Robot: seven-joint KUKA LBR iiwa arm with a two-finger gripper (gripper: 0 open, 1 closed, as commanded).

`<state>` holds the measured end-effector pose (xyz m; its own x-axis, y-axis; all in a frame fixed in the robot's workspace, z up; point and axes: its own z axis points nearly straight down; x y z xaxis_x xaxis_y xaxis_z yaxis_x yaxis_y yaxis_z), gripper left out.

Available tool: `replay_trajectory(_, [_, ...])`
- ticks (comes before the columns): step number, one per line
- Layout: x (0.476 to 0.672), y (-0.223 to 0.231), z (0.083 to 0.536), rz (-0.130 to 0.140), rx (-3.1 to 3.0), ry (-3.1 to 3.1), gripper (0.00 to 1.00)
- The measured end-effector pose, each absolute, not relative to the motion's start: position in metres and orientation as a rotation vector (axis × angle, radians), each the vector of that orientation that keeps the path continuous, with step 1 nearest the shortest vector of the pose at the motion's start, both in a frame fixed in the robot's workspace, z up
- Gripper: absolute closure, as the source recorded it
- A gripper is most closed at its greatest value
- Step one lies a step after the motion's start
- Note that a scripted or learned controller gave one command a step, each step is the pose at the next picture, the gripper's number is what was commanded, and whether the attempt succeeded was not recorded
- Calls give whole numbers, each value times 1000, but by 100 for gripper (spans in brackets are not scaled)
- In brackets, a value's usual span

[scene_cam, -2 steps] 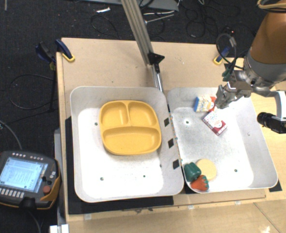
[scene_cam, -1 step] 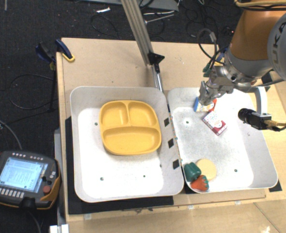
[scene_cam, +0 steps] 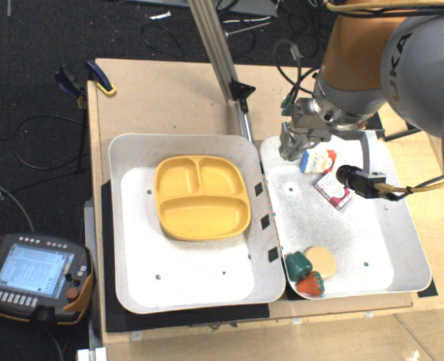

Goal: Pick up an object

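My gripper (scene_cam: 291, 147) hangs over the back left corner of the right bin (scene_cam: 372, 269), just left of a small white, blue and orange carton (scene_cam: 317, 160). A pink and white packet (scene_cam: 333, 189) lies a little nearer the middle of that bin. At the bin's front left sit a green piece (scene_cam: 298, 262), a red piece (scene_cam: 310, 283) and a tan round disc (scene_cam: 322, 260), close together. Nothing shows between the gripper's fingers.
The left bin (scene_cam: 132, 277) holds a yellow divided plate (scene_cam: 202, 197) toward its back. A metal pole (scene_cam: 216, 40) slants up from between the bins. A teach pendant (scene_cam: 34, 277) lies on the floor at the lower left.
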<state>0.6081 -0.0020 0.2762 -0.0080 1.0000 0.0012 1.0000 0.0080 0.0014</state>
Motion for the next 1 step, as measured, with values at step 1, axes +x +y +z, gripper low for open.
replay_trajectory(1, [613, 53, 275, 3, 2212, 2231, 100])
